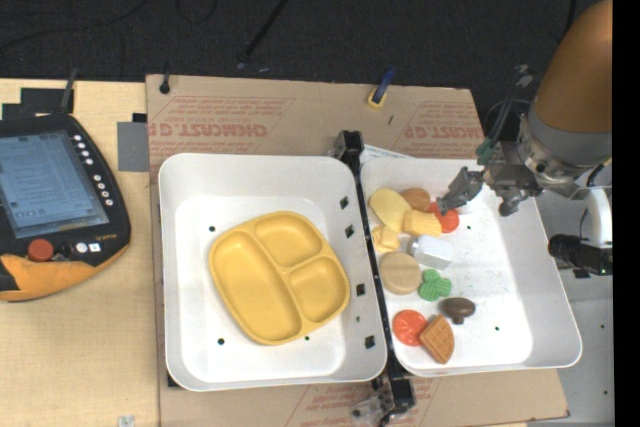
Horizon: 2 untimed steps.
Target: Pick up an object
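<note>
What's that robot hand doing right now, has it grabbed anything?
Hand: above the right bin, by the toy food pile; cannot tell if it's open, shut or holding anything.

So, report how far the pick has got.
Nothing looks lifted yet. The gripper has reached the right bin and sits over the toy food pile, beside a red piece. Whether it grips anything is unclear. Left: secure an item and raise it.

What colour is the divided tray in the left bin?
Yellow. The divided tray shows plainly in the camera view, lying in the left bin.
</note>
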{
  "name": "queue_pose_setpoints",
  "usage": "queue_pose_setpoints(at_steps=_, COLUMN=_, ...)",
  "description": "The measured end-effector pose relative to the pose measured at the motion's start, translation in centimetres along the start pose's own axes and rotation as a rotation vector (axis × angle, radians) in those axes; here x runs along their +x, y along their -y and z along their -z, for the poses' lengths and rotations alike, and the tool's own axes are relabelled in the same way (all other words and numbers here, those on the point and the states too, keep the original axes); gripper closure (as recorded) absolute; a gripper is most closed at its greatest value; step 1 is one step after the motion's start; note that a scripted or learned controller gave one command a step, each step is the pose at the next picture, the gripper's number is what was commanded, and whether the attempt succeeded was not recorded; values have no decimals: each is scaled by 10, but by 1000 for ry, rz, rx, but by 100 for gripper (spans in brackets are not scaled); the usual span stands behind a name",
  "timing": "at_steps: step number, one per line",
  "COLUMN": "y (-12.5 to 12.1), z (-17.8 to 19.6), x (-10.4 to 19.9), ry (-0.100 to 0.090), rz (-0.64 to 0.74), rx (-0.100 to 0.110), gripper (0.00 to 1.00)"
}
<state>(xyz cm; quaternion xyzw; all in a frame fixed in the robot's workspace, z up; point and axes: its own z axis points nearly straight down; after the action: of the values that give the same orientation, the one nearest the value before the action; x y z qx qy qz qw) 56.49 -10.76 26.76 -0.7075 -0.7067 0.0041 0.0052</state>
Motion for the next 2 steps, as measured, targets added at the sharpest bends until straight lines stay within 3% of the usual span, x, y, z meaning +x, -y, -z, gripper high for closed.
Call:
queue_pose_setpoints(at_steps=1, y=-2, z=6, x=0, ry=1, rz=2, rx=-12, gripper=0)
queue_pose_setpoints(at_steps=2, y=-9, z=-52, x=-4, ry=0, rz=1, rx=-6, gripper=0)
